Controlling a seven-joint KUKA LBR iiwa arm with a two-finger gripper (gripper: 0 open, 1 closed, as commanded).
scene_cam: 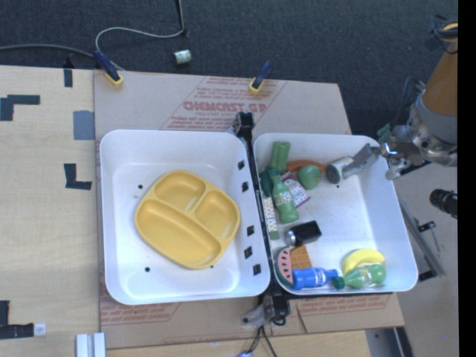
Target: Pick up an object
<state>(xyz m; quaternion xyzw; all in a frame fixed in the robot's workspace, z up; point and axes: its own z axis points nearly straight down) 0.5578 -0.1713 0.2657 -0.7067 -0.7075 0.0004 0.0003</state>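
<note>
The right bin (387,199) holds a pile of small items along its left and front sides. Among them are a green bottle (279,156), a labelled green bottle (283,200), a green round piece (309,175), a black block (303,233), a watermelon slice (283,263), a blue bottle (312,277) and a yellow banana (362,259). My gripper (340,169) reaches in from the right over the bin's back part, its tip just right of the green round piece. I see nothing held in it.
In the left bin (119,169) lies a yellow divided plate (187,218). A black divider (249,192) runs between the bins. Cardboard (216,106) lies under both bins, with yellow clamps at its back edge. Bare white floor shows in the right bin's middle (349,214).
</note>
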